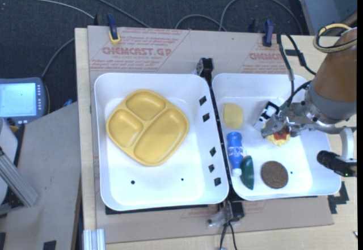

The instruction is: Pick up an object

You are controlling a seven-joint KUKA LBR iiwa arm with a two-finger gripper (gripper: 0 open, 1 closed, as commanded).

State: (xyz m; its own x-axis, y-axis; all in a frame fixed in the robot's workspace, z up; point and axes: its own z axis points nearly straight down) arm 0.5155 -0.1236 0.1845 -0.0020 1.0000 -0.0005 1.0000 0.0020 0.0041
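— How far had the pick got?
— The gripper was down in the right bin, directly over a red-and-yellow object — grasp state I couldn't tell; nothing looked lifted yet.

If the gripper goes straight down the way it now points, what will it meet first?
Most likely the small red and yellow object lying under the gripper in the right bin. Depth is hard to judge from this slanted view, so it may land slightly beside it.
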